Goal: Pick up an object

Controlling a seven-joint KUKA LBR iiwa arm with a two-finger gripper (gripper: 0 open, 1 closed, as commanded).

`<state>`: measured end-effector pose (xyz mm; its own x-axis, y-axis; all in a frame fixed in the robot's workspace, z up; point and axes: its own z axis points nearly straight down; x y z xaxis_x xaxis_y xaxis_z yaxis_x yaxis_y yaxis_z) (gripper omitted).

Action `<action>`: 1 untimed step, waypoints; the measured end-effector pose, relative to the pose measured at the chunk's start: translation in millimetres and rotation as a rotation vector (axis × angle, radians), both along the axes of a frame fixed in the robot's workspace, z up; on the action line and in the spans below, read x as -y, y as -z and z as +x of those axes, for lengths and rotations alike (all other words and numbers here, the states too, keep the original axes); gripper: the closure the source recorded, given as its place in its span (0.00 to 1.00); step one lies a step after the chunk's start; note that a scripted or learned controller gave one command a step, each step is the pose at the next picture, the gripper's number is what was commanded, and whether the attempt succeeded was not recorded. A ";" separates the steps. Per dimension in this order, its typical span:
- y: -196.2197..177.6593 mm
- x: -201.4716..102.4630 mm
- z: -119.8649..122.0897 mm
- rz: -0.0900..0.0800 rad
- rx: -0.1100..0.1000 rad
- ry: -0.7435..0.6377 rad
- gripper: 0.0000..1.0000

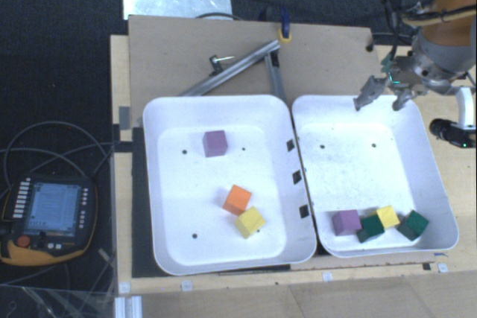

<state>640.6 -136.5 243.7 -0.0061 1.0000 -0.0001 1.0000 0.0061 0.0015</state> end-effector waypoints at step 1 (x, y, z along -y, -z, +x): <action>-0.1 0.1 0.0 -0.001 0.000 0.000 0.00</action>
<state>640.6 -136.6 243.9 -0.0060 1.0000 -0.0007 1.0000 0.0060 0.0014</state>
